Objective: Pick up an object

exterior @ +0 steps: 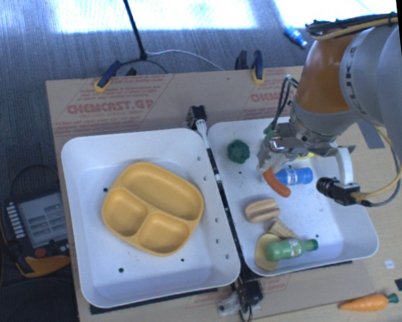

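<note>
My gripper point(274, 160) hangs over the middle of the right bin point(366, 246), just above an orange sausage-shaped piece point(276, 183) and a small blue can point(296, 176) lying side by side. The wrist hides the can's far end. A dark green lump point(238, 151) sits to the gripper's left. Nearer the front lie a hot dog bun point(261, 209), a tan wedge point(281, 228), and a green bottle point(292, 248) resting on a yellow-green piece point(264, 244). I see nothing lifted off the bin floor.
The left bin point(92, 277) holds a yellow divided plate point(152, 208). A black divider rail point(219, 191) runs between the bins. An orange toy carrot point(364, 304) lies on the bench in front of the right bin. A black cable connector point(334, 190) hangs beside the wrist.
</note>
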You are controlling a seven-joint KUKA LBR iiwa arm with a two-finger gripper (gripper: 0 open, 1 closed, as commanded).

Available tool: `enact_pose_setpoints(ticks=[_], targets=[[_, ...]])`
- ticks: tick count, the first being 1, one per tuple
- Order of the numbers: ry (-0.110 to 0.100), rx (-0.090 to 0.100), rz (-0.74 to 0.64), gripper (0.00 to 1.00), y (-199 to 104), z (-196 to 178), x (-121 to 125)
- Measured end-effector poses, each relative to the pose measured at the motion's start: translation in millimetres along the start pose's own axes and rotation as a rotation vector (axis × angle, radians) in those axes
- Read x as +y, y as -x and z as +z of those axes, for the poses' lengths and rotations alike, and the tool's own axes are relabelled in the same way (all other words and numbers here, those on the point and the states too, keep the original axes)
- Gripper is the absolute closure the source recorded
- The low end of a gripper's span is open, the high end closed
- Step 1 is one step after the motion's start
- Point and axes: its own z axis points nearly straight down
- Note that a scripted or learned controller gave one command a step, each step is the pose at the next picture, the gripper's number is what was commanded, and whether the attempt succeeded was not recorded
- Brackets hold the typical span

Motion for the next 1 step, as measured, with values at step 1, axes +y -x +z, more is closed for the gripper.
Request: enact_pose_setpoints(ticks=[1], targets=[[0.001,-0.001,0.0,1.0,-32.9,-109.8,-13.0]])
